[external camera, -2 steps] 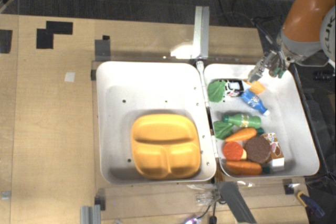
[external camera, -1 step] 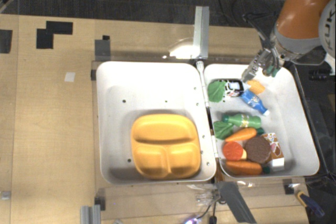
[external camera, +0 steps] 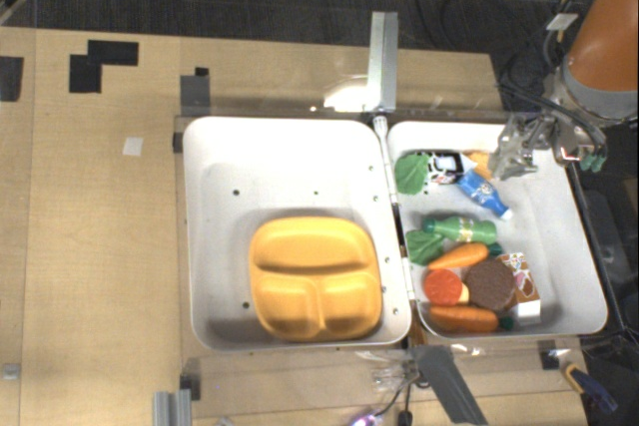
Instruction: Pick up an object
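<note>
**Jaws parted over the blue packet, nothing taken yet**

Jaws are standing slightly apart, as far as the slant view lets me judge, with nothing between them. Gripper [external camera: 511,155] is hanging at the upper right of the frame, over the top edge of the right bin [external camera: 584,299], just beside the blue packet [external camera: 482,194].

Nearest candidate is lying tilted, upper left to lower right, close to an orange piece [external camera: 477,159] and a black-and-white item [external camera: 436,167].

Handling, as judgement:
- Packet is looking light and thin, probably a glossy wrapper or small tube, so likely slippery and liable to swivel if caught near an end.
- Best hold: across the narrow width at mid-length, fingers square to its long axis.
- Neighbours are crowding its upper end; the lower end is sitting freer.

Lower in the bin, toy food is bunching tightly: green bottle [external camera: 461,229], carrot [external camera: 457,257], tomato [external camera: 443,286], brown patty [external camera: 490,283]. Rounded, hard plastic, harder to single out.

Left bin [external camera: 210,214] is carrying a yellow tray [external camera: 315,276], too broad for these fingers.
</note>
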`<state>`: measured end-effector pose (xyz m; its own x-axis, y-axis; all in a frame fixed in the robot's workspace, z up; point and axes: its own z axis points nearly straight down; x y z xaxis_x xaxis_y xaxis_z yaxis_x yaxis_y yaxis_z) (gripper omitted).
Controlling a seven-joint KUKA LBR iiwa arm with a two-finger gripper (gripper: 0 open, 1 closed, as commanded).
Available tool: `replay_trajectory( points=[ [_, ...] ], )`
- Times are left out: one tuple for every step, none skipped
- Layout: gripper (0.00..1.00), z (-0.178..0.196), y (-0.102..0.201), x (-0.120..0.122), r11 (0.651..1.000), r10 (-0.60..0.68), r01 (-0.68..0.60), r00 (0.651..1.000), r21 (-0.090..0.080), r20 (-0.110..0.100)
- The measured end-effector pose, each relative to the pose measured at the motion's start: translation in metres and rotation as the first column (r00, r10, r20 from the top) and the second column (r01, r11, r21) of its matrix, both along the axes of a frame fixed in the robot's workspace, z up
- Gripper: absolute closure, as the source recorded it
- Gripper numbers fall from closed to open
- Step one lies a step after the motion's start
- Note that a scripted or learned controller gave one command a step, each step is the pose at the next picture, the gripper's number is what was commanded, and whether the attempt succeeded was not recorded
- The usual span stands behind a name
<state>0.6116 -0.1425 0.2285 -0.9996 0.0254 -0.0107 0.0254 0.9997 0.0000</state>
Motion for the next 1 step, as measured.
replay_trajectory(
  points=[
    [1.0, -0.0082, -0.0621, 0.0491, 0.969, 0.247, -0.246, 0.969, -0.003, 0.002]
  ],
)
